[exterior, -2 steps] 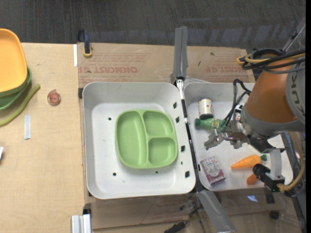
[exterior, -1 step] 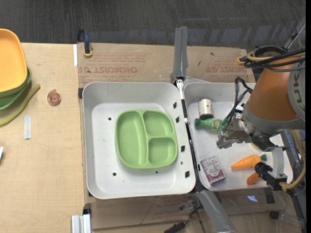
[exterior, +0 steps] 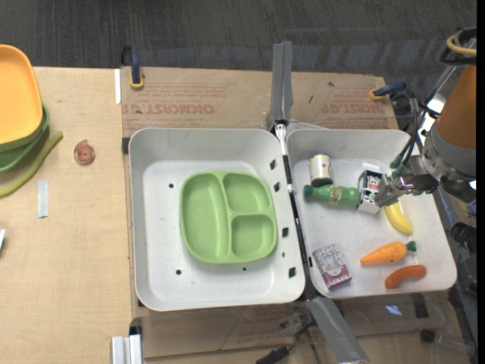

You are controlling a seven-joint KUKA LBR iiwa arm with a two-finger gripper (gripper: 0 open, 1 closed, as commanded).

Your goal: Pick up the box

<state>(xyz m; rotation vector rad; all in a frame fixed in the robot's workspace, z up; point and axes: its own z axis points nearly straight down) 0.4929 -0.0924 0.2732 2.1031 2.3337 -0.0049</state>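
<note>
While end effector (exterior: 388, 190) hovers right-bin centre, box (exterior: 331, 267) lies near-left, apart.

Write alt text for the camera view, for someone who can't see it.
A grey and orange robot arm's gripper hovers in the right white bin, beside a yellow banana, a green bottle and a small purple box. The left white bin holds a green divided tray.

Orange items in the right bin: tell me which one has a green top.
The carrot, lying just above the plain orange-red piece near the bin's lower right corner. Its right end carries a small green tuft; the piece below it is one colour throughout.
</note>
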